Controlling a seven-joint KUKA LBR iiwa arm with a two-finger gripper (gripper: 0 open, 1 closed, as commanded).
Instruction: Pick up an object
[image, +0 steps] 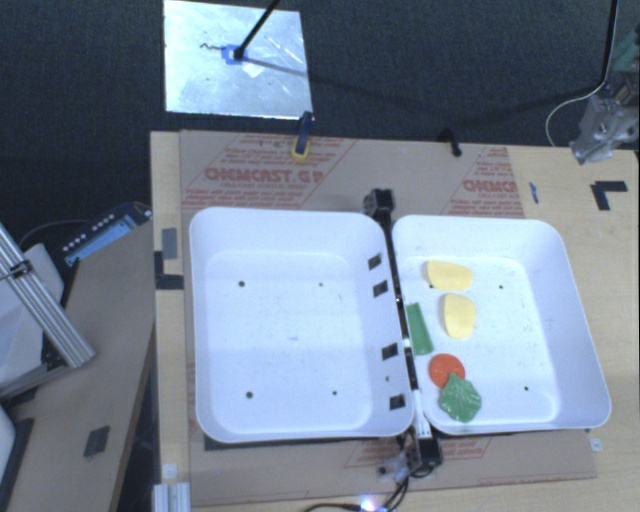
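The right bin (560, 300) holds several small objects along its left half. Two pale yellow pieces lie one behind the other, the farther one (448, 275) and the nearer one (459, 316). A narrow green strip (418, 328) rests against the bin's left wall. Toward the front sit a red-orange disc (446, 369) and, touching it, a green leafy piece (460, 398). Nothing covers any of them.
The left bin (290, 320) adjoins the right one along a black hinge-like divider (397, 320). A grey metal fixture with a cable (605, 125) sits at the upper right beyond the bench. A yellow clip (300, 148) lies behind the bins.
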